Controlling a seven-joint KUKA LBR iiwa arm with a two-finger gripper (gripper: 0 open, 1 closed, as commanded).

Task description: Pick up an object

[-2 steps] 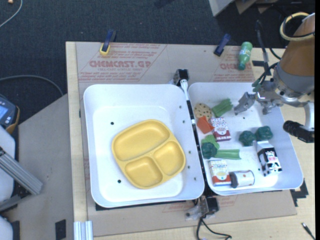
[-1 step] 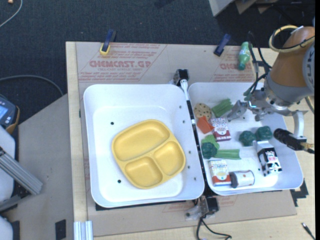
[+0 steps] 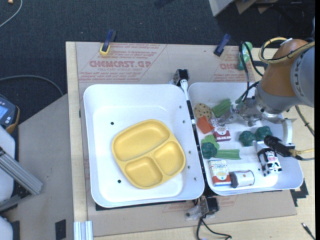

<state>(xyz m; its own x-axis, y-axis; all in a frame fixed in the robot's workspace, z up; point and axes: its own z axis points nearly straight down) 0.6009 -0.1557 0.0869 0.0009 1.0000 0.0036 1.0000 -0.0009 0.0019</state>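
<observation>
Far left, on the left bin (image 3: 95, 134): a yellow divided tray (image 3: 147, 154), lying flat and well apart from the arm

Across the divider, in the right bin (image 3: 295, 176): a loose scatter of small things, all resting on the bin floor. Nearest the divider, a round brown cookie (image 3: 201, 110), a red-orange piece (image 3: 205, 125) and a leafy green piece (image 3: 209, 147). Just beyond, a green wedge (image 3: 221, 106), a small red-and-white carton (image 3: 221, 134), a long green piece (image 3: 226, 154), a bigger carton (image 3: 219, 173) and a can (image 3: 242, 178) on its side. Further right, two teal lumps (image 3: 254, 134) and a black-and-white toy (image 3: 270, 162)

Over the upper part of that bin: the gripper (image 3: 231, 113), low and close beside the green wedge, possibly touching it, though too cluttered there to be sure. Open or closed: cannot tell from this angle. Nothing seen lifted or carried

Judged progress: reach made, candidate object at hand near the green wedge, grasp unconfirmed. Left to do: secure one thing and raise it clear of the bin
</observation>
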